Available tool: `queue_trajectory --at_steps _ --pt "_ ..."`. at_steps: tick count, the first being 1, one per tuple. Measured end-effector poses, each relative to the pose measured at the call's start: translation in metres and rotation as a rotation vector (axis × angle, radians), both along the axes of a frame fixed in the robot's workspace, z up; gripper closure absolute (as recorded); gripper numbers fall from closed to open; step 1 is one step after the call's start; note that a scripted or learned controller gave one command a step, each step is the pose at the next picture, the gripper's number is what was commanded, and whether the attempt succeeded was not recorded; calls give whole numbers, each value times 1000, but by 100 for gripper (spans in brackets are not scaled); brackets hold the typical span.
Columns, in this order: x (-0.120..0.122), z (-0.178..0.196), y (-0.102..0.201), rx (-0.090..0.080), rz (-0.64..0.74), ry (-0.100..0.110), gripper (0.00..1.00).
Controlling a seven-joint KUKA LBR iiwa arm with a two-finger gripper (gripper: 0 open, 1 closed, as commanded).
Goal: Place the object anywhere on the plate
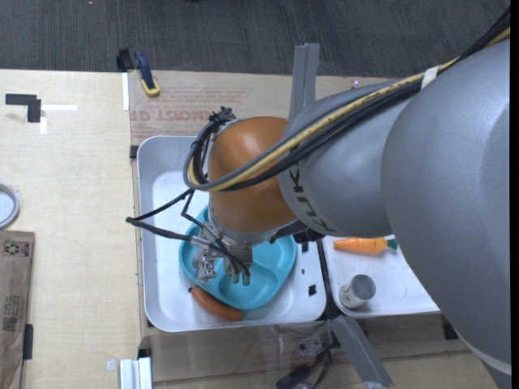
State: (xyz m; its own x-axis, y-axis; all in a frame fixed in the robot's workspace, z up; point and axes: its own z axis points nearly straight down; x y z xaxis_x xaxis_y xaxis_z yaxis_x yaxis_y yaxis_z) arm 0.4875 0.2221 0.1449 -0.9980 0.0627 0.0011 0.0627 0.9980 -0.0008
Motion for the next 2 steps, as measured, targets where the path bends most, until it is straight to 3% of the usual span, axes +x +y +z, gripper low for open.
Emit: queue_trajectory --at_steps 1,2 --pt "-10 13 -40 -1 -245 0 100" --pt "-4 16 -95 0 -189 0 100"
